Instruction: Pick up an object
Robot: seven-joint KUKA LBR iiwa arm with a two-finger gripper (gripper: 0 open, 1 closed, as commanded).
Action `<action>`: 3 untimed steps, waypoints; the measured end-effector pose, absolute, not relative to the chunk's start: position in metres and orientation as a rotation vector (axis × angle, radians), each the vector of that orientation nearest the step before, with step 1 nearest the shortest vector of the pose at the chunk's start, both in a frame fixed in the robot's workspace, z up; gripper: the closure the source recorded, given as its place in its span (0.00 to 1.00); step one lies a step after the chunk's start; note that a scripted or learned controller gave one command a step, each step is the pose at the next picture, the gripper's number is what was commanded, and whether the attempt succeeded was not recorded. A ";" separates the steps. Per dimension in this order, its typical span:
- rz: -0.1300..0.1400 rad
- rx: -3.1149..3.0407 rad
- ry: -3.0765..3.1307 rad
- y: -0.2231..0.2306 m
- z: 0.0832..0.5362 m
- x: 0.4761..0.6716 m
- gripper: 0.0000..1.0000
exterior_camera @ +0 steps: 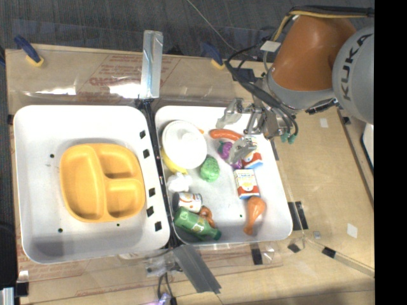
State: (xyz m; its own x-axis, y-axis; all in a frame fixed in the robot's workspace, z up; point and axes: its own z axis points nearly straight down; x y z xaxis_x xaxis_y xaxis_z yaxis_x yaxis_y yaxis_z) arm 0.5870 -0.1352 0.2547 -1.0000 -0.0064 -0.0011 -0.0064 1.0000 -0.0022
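My gripper (243, 150) hangs low over the right bin (275, 170), near its upper right part. It sits just right of a purple grape-like toy (225, 150) and below an orange sausage (224, 134). A red and white item (254, 161) lies right under it, and a small carton (246, 183) lies just below that. Nothing can be seen held in the gripper.
The right bin also holds a white bowl on a yellow plate (184, 144), a green ball (210, 169), an orange carrot-like toy (254, 212), a green bottle (196, 224) and a small can (189, 201). A yellow divided tray (102, 182) lies in the left bin (32, 138).
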 end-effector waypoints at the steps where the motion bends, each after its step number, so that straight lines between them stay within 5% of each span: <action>1: 0.004 0.023 3.152 -0.194 0.131 0.558 0.00; 2: -0.001 -0.207 3.132 -0.208 0.093 0.617 0.00; 3: 0.000 -0.363 3.119 -0.209 0.093 0.548 0.00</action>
State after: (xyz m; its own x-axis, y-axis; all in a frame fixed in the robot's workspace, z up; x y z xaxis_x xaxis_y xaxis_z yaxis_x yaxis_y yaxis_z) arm 0.5483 -0.2094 0.0930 -0.9733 -0.2296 -0.0017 -0.2296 0.9733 -0.0003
